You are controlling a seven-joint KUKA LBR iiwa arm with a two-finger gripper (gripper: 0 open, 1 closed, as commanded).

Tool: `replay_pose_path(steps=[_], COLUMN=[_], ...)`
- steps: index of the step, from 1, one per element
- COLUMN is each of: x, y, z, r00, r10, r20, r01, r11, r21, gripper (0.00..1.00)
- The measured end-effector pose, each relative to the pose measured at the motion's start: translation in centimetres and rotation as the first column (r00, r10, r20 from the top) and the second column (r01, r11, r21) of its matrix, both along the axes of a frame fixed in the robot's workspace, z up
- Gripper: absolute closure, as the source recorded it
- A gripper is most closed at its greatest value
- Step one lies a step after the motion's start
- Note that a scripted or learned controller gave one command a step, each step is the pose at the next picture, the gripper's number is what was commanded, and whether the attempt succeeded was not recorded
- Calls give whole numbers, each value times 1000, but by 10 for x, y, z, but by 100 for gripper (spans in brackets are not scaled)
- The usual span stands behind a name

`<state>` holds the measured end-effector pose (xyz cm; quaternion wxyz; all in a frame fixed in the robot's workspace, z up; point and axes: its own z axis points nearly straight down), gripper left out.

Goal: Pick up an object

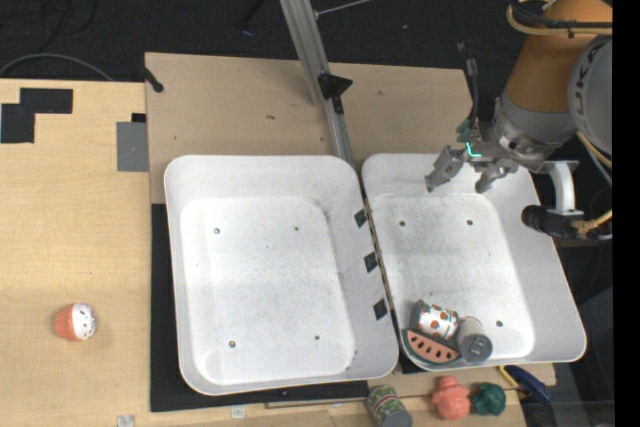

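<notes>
Reaching in from the right, the grey arm's hand (pixel 468 177) is seen over the far edge of the right bin (pixel 455 240), its fingers spread apart and nothing held between them. Several small objects are gathered in that bin's near left corner, well apart from the hand: a red-and-white can (pixel 437 321) lying on its side, a grey cylinder (pixel 474 345) just beside it, and what may be a watermelon-slice toy (pixel 432 351). The left bin (pixel 262 270) is set alongside. An orange ball (pixel 75 322) rests on the bench (pixel 60 225) at far left.
</notes>
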<state>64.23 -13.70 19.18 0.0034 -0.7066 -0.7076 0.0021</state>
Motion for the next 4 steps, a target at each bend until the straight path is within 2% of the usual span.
replay_pose_path(steps=[1, 3, 4], x=[1, -10, -9], y=[0, -2, -2], z=[3, -102, -89], r00=[1000, 1000, 1000], r10=[2, 0, -3], r20=[4, 1, 5], r01=[-2, 0, 3], r11=[1000, 1000, 1000], r21=[-1, -1, -1], gripper=[0, 0, 100])
